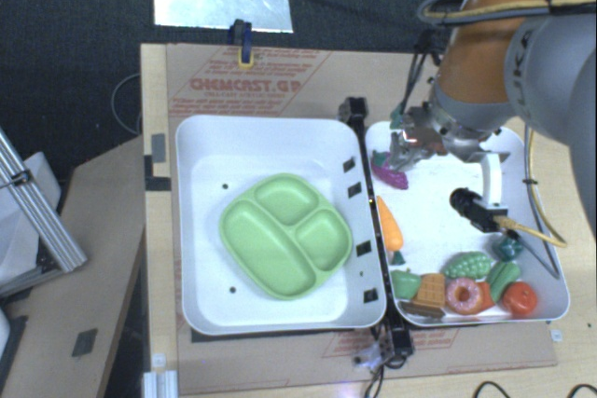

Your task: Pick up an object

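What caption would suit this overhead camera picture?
Robot arm reaching over the right bin of toy food, its tool above a purple toy; green plate in the left bin.
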Tool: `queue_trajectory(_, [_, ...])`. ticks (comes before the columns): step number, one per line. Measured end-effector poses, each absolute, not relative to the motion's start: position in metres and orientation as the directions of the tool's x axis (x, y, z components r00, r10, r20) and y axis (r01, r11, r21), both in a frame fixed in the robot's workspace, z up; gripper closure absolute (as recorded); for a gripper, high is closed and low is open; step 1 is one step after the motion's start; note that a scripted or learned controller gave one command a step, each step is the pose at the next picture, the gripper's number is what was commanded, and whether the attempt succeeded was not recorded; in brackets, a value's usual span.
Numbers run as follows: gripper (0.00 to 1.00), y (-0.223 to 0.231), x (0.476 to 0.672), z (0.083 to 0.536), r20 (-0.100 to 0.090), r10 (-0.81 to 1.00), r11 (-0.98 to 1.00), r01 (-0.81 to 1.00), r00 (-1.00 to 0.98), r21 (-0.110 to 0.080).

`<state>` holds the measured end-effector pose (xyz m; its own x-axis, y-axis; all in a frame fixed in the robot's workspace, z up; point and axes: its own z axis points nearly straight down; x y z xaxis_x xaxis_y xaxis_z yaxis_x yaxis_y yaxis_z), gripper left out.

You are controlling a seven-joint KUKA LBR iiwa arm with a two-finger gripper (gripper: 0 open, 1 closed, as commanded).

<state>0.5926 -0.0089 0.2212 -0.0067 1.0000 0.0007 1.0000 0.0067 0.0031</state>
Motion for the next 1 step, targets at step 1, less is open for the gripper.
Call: queue_trajectory(1, [1.00, -0.0162, 0.5762, 0.2319, 0.001, 1.000, 0.001, 1.000, -0.001, 0.000])
